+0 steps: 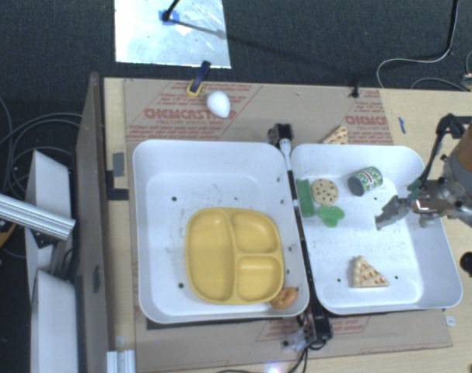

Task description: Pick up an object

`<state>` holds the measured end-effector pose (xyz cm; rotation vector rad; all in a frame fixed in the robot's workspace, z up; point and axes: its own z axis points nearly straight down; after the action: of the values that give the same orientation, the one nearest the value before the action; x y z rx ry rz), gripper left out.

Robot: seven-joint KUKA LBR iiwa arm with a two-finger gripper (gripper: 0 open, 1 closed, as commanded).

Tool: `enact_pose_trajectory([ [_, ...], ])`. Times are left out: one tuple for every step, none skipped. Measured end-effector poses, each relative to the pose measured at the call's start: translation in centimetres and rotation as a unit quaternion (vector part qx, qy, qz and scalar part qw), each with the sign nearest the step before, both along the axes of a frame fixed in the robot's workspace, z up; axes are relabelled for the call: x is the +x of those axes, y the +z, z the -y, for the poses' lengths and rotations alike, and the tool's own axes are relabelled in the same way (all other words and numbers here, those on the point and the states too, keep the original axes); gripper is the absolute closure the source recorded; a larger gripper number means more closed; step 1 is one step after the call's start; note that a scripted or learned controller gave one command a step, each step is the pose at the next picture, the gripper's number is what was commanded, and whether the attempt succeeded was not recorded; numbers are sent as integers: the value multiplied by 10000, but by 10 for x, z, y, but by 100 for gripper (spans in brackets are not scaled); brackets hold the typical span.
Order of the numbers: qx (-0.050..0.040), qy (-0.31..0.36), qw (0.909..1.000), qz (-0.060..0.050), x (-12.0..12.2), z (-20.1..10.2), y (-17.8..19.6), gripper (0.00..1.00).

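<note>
Tool (393, 213) hangs low in the right bin (434, 282) and we can't tell what state it's in, so we'd guess it's lined up for the pizza slice (368, 273) lying just below it.

A brown cardboard sheet (181, 115) with red letters covers the bench. Two white bins sit on it, touching side by side. The left bin (150, 208) is the bigger one. The right bin (430, 278) is next to it. Behind the left bin, a white egg (218, 103) lies on the cardboard. Just beside the egg is a small blue and yellow thing (197, 79). A pizza slice (337, 136) lies behind the right bin.
</note>
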<state>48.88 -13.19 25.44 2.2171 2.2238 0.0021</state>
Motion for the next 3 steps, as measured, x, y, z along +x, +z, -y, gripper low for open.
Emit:
enact_pose_trajectory([
  [8,21,10000,-24,44,-22,-87,0],
  [-30,-15,10000,52,127,76,-144,0],
  [-3,22,10000,22,166,28,-169,0],
])
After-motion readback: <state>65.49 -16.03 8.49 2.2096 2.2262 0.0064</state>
